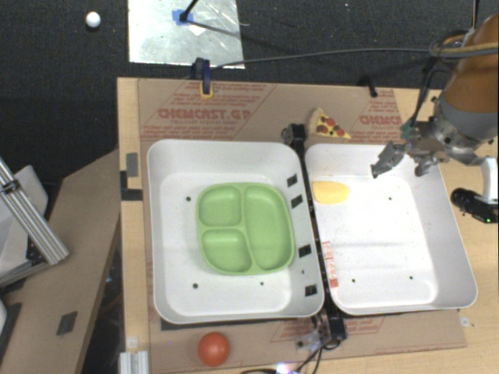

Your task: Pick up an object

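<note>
A yellow oval object [330,192] lies in the right bin [405,287] near its upper left corner. My gripper [404,162] hangs over the bin's upper right part, to the right of the yellow object and apart from it. Its dark fingers [384,164] are spread open with nothing between them. A toy pizza slice [329,125] rests on the board just beyond the right bin's far rim. A red ball [214,348] sits on the board in front of the left bin.
The left bin [175,287] holds a green divided plate [245,227]. A blue and yellow clamp [203,77] stands at the board's far edge. A black fitting [472,203] sits by the right bin's right rim. Cables cross above the board.
</note>
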Motion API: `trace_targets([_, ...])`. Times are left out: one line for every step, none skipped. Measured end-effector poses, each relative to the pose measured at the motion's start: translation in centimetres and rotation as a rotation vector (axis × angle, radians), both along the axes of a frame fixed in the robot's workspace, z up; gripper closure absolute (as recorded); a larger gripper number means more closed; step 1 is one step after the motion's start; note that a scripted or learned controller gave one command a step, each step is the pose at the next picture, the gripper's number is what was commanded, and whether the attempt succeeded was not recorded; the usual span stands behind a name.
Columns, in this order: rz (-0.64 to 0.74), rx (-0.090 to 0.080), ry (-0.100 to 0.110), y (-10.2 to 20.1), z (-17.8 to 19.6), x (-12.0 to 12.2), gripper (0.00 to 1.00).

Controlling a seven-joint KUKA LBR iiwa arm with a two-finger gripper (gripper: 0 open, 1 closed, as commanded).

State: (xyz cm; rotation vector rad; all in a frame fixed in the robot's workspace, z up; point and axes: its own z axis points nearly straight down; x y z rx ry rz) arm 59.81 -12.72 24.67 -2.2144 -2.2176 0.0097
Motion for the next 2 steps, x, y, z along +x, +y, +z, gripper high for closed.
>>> trace_targets([0.002, -0.001, -0.011, 0.0, 0.6, 0.2, 0.0])
trace_targets([0.001, 0.0, -0.007, 0.8, -5.4, 0.0, 0.0])
